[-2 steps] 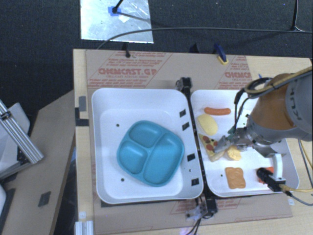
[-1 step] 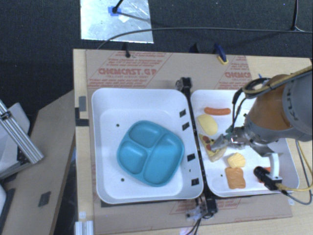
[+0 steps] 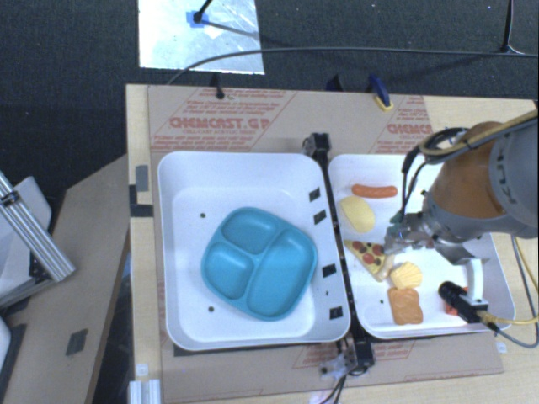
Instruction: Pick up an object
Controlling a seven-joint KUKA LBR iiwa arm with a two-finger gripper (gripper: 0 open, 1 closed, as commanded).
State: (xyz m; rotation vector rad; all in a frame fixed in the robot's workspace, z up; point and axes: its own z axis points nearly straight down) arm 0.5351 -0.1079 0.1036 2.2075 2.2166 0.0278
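Where the arm (image 3: 472,183) reaches in from the right, its grey body and orange band cover the right side of the right bin (image 3: 396,163), and the gripper (image 3: 397,239) sits low over the middle of that bin. Gripper state: can't tell, the wrist blocks the view of its opening, so no call on wide, narrow or holding something. All the candidate objects are in the right bin. The pizza slice (image 3: 368,255) lies just left of the gripper tip, point aimed toward the divider between the bins; touching the tip or merely beside it, can't resolve which. A round yellow piece (image 3: 358,215) sits above the slice, near the gripper's upper left. A red-orange sausage (image 3: 375,191) lies flat near the bin's top wall, long axis running left to right, apart from the gripper. A pale yellow ridged piece (image 3: 406,273) sits right below the gripper, close beside the slice's wide end. An orange-brown piece (image 3: 406,306) lies just below that one, near the bottom wall. The left bin (image 3: 244,171) holds a blue divided plate (image 3: 259,262), sitting flat and rotated off square, roughly centred, well apart from the gripper. Both bins sit on a brown board (image 3: 227,116) with red lettering.
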